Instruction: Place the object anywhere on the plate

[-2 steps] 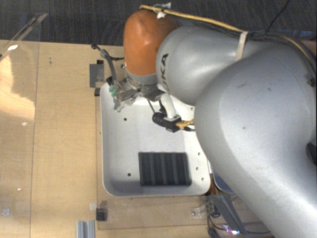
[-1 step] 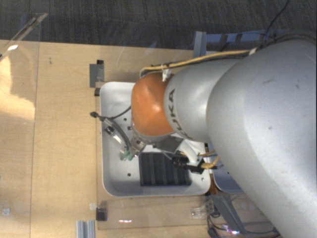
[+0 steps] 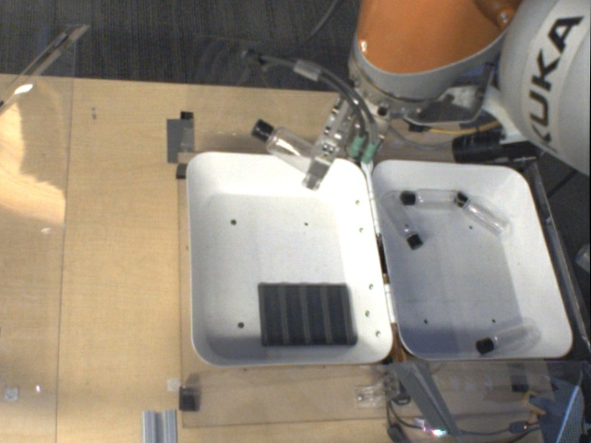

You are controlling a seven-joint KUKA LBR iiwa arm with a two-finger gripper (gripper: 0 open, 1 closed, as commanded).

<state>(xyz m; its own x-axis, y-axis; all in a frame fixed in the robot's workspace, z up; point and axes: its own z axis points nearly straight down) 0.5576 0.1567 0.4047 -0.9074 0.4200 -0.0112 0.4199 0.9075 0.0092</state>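
A black ribbed plate [image 3: 306,314] lies in the near part of the left bin [image 3: 222,247]. My gripper [image 3: 320,161] hangs over the back rim of that bin, well behind the plate. It is shut on one end of a clear tube with a black cap [image 3: 277,141]. The tube sticks out to the left at a slant, cap end farthest from the fingers [image 3: 317,172], above the bin's back edge.
The right bin [image 3: 545,275] holds several more clear tubes with black caps, such as one tube [image 3: 480,212] at the back and another tube [image 3: 494,343] at the front. A small black block [image 3: 183,135] stands on the bench behind the left bin. The arm's orange band [image 3: 425,17] looms above both bins.
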